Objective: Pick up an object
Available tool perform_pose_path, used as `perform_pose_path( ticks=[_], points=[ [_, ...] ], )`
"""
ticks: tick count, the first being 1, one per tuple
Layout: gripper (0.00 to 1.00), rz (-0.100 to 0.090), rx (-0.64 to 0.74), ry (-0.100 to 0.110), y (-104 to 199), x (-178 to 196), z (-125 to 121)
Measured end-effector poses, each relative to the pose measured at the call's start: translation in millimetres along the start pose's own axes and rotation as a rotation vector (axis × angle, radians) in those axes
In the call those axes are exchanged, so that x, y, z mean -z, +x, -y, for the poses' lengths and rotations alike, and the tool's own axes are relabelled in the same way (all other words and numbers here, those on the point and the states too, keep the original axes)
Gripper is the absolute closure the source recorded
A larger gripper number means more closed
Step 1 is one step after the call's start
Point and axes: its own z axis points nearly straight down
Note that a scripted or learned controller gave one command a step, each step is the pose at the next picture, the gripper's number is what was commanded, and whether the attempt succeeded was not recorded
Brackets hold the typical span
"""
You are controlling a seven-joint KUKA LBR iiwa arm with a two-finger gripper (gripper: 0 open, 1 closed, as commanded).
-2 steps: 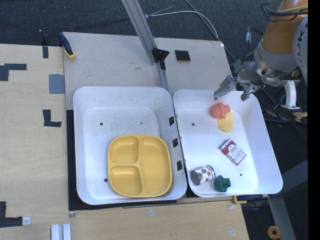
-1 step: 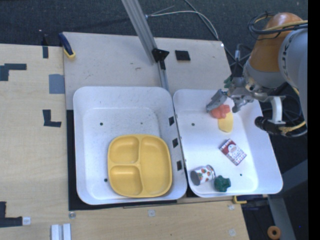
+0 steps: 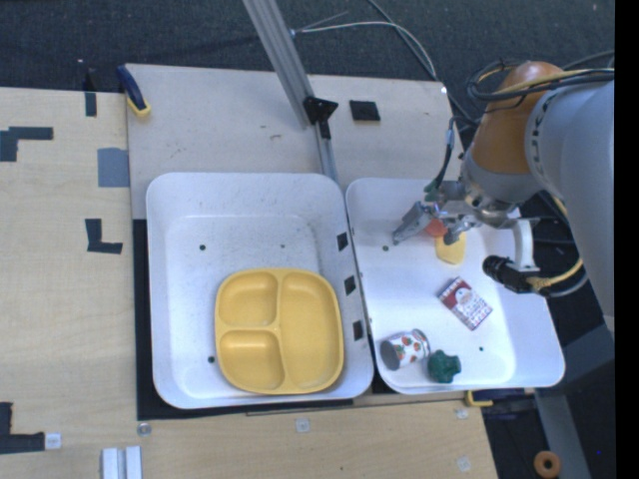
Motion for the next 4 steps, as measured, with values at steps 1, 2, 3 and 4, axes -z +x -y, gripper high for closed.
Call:
perform_pose_path(
  ticks=[1, 2, 3, 4],
  points=[
    [0.0, 0.002, 0.0, -0.007, 0.6, -40.0, -0.7],
    [1.0, 0.005, 0.0, -0.012, -0.2, -26.5, -1.8],
    [1.0, 0.0, -0.001, -0.009, 1.6, 35.3, -5.1],
    [1.0, 0.0, 0.0, -0.01, 12.2, 86.8, -8.8]
  ],
)
